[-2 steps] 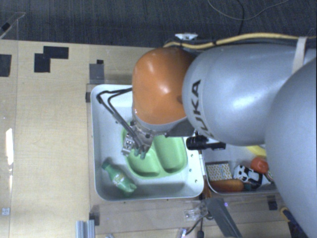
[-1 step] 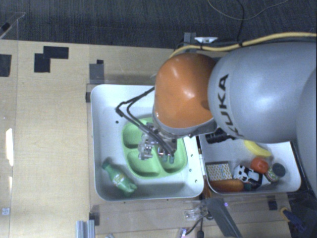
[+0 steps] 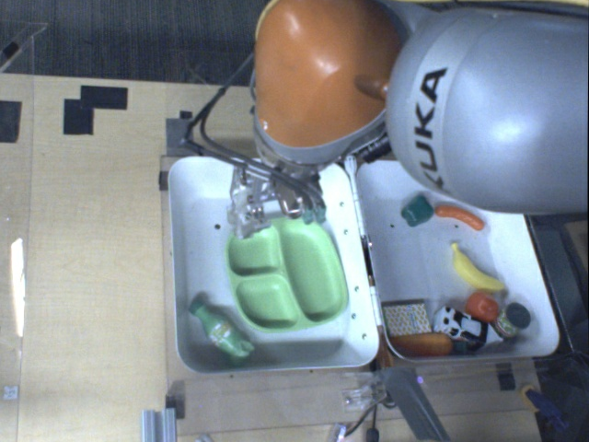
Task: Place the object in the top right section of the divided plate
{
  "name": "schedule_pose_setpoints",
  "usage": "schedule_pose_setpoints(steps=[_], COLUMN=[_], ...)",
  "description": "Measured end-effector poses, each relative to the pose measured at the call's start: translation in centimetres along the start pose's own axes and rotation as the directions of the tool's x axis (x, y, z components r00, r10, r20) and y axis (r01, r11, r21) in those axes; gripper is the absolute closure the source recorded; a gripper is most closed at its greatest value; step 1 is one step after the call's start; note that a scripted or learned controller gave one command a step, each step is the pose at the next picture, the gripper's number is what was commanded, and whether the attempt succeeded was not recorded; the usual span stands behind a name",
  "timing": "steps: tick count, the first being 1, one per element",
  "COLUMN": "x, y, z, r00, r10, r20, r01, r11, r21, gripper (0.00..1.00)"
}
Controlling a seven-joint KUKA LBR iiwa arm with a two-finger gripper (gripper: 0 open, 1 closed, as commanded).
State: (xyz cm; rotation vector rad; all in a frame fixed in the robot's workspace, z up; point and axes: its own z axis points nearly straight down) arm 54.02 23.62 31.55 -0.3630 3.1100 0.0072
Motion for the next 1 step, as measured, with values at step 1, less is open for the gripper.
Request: schedule_pose_setpoints(steps=[1], x=[4.71], y=[-0.15], z=[-3.65], r00=[0.934], r10=[-0.356], r20=[0.0], r01=[0.356], r11=[0.934], r21=[0.0], gripper=[1.0])
